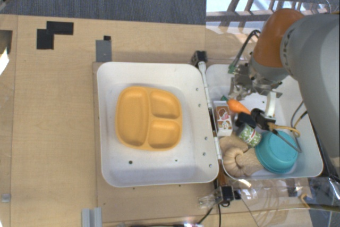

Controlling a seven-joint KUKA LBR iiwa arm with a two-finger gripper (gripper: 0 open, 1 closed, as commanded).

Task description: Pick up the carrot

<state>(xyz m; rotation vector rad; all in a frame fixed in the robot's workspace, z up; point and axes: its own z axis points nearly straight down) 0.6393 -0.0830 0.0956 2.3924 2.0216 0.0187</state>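
We hover our gripper (245, 94) just above the carrot (237, 106) — whether it's open or clenched we cannot tell — descend squarely over its middle.

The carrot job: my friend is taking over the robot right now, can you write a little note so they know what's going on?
Hand: low in the right bin, just above the carrot; can't tell if it's open or shut.
Carrot: lying in the right bin near its left wall, beside a small card and above a green can.
Also there: teal bowl, tan plush toy. Left bin holds a yellow divided plate.
Done: the hand has reached the carrot.
Left: grip it and lift it.
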